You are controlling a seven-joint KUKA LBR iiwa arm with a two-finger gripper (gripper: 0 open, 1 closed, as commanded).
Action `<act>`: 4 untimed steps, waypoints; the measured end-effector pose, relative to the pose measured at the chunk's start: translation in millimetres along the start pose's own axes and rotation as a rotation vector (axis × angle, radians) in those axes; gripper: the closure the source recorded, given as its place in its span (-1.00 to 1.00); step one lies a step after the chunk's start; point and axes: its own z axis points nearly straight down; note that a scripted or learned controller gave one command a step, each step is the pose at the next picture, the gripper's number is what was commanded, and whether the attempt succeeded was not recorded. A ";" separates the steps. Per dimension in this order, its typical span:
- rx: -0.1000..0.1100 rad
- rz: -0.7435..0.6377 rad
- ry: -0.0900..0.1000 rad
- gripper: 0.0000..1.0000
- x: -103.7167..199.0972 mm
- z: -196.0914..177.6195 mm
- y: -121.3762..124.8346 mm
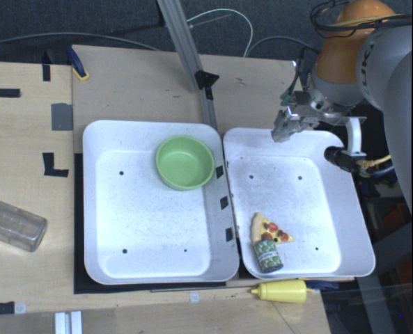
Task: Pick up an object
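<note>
You see the tool (284, 132) above the right bin's (352, 207) far rim (grip state unclear), pizza slice (270, 229) near the front.

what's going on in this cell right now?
The grey KUKA arm's hand hovers over the far rim of the right white bin, with nothing visibly held. That bin contains a toy pizza slice and a small green can, touching each other near the front. A round green plastic bowl sits in the left white bin. A yellow bottle lies on the bench in front.
</note>
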 end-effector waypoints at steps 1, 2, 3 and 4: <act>0.003 0.001 0.000 1.00 0.5 -32.8 0.9; 0.009 -0.003 0.002 1.00 55.7 -19.7 -5.1; 0.008 -0.004 0.002 1.00 100.2 -22.3 -6.5; 0.009 -0.005 0.002 1.00 163.4 -18.2 -14.9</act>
